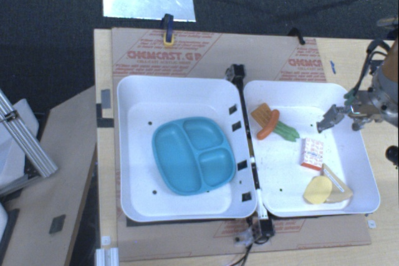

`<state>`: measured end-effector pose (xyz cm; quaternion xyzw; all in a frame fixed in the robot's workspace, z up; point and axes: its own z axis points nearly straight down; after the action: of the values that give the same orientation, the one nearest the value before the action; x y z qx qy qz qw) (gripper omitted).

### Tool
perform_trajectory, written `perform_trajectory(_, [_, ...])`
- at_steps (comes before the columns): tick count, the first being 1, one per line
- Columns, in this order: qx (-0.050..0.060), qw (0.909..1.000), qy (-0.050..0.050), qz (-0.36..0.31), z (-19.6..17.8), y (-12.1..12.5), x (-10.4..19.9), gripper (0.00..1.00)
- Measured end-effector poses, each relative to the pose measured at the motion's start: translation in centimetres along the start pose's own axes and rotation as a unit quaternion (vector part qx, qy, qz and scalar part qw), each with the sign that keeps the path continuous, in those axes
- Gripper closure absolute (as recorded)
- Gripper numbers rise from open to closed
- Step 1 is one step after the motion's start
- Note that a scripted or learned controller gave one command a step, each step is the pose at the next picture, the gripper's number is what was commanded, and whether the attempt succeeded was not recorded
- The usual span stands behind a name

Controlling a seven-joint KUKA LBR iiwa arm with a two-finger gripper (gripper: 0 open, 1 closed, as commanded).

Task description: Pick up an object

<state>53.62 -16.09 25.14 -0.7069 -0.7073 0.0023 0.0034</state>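
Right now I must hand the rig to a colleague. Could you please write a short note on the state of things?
Tool: above the right bin's far right part, with nothing seen in it; I cannot tell if it is open or shut.
Right bin: orange carrot with green top and a tan waffle-like piece at the far left; small red and white box in the middle; yellow piece and a pale wedge at the near side.
Left bin: blue divided plate.
Done: nothing picked yet.
Left: pick up one object.
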Motion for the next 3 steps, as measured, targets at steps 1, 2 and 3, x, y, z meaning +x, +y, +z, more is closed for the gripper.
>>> perform_trajectory(1, [-0.005, 1.0000, -0.001, -0.001, -0.5, 0.2, 0.0, 0.00])
perform_trajectory(2, [-0.003, 1.0000, -0.001, 0.000, 3.8, 0.4, -0.4, 0.00])
perform_trajectory(3, [-0.002, 1.0000, 0.000, 0.000, 9.9, 0.2, -0.8, 0.00])
